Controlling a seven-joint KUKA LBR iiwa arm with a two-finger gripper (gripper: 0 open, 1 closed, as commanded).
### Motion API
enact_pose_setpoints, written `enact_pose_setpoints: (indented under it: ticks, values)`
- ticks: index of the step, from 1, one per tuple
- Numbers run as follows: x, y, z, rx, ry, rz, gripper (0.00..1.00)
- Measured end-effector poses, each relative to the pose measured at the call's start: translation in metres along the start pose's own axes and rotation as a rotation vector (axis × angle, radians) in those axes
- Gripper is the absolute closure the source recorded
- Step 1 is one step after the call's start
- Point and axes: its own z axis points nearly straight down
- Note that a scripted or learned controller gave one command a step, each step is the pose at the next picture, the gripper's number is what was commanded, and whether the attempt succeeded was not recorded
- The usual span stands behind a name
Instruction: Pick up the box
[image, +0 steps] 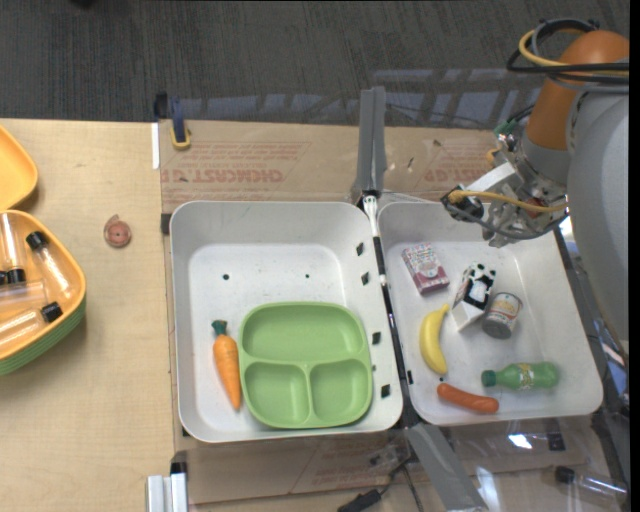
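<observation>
A small pink box (425, 267) lies flat in the right bin (570, 300), near its upper left. A little white carton with black patches (474, 292) stands to its right, leaning against a tin can (501, 313). My gripper (497, 230) hangs over the bin's far edge, above and to the right of the pink box and apart from it. Nothing shows in the gripper.
The right bin also holds a banana (433, 340), a green bottle (520, 376) and a red sausage (467, 398). The left bin (200, 250) has a green divided plate (305, 365) and a carrot (227, 365). A yellow tray (55, 290) sits at the far left.
</observation>
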Motion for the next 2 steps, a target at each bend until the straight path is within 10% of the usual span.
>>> enact_pose_setpoints:
  ticks: [2]
  values:
    - [-0.061, 0.010, 0.031, 0.002, 0.000, -0.423, 1.00]
